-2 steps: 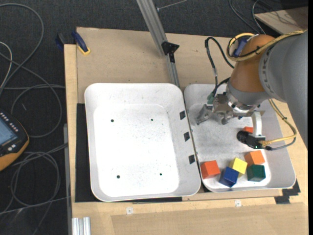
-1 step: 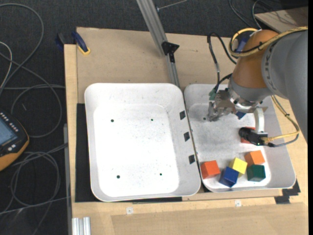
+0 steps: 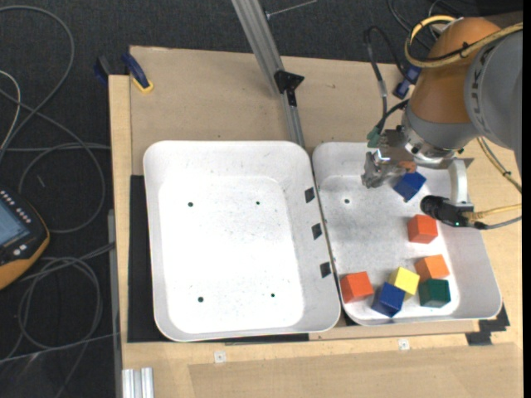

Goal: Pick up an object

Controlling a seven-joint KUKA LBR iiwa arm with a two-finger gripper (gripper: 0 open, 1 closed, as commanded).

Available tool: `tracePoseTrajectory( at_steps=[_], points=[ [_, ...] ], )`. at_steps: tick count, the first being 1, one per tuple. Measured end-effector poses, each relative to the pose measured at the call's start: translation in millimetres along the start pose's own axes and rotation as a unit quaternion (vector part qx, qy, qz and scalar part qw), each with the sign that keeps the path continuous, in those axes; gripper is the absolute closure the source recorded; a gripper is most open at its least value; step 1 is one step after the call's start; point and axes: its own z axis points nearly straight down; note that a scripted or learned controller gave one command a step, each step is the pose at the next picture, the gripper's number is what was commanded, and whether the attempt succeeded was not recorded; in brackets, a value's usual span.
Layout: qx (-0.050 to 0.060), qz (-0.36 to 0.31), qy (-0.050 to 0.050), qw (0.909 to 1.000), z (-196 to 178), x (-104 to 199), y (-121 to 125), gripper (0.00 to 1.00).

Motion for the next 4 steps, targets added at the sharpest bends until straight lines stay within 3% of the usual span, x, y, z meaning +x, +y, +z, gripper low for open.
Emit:
tracePoseTrajectory(
  at_steps=[2, 4],
  points=[
    [0.001, 0.000, 0.000, 1.0000, -90.8, -6.6, -3.9, 1.00],
    [0.005, -0.003, 0.002, 1.0000, -73.8, 91.3, -23.6, 1.00]
  ],
)
